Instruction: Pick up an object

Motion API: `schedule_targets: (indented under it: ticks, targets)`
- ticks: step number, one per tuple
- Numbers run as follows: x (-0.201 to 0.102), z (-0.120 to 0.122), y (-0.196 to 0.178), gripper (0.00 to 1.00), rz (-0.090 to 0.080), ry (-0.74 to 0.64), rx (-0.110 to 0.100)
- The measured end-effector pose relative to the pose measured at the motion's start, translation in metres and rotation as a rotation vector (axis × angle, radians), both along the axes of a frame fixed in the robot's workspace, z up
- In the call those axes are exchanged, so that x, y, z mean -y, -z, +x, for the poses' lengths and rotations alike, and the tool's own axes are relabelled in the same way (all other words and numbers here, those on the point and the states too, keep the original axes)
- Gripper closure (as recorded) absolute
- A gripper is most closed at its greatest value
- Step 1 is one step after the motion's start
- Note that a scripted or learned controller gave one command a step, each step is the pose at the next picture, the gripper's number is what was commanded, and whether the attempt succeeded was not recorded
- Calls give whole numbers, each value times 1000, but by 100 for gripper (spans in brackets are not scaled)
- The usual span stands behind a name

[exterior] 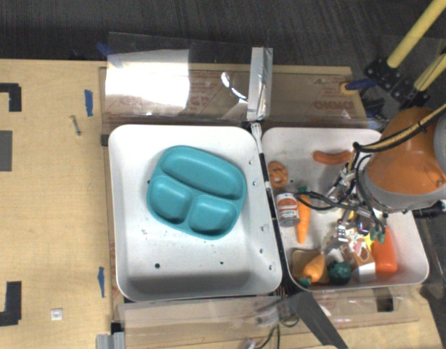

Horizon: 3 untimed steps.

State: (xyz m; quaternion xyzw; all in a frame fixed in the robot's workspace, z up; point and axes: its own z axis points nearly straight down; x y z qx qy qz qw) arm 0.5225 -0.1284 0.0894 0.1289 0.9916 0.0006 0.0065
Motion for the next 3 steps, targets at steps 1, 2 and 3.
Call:
schedule_targets:
  ticks: [1,2,3]
  targets:
    - [-26,-9,0,0,-2,-3,1]
    - [-34,-26,-1,0,-4,4,3]
    - [-33,39,-50,0,-3,-306,-2]
